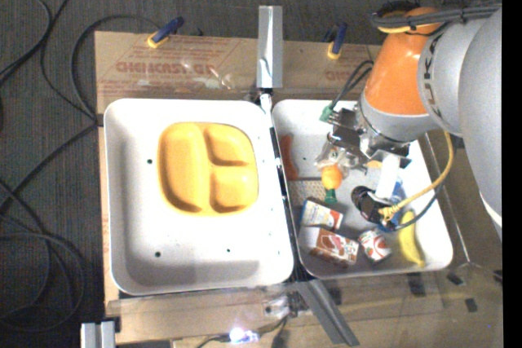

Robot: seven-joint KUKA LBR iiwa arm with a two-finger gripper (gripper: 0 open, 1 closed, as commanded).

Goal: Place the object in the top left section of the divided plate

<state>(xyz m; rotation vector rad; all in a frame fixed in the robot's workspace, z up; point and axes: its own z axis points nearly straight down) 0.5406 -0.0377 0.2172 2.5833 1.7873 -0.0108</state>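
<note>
The yellow divided plate lies in the left bin, with one long section on its left and two smaller ones on its right. My gripper hangs over the upper middle of the right bin. A small orange object with a green end sits right at the gripper's tip. I cannot make out whether it is gripped or just lying underneath.
The right bin also holds a red stick-shaped item by its left wall, a white carton, a brown carton, a red and white can, a banana and a blue item. A metal bar stands behind the bins.
</note>
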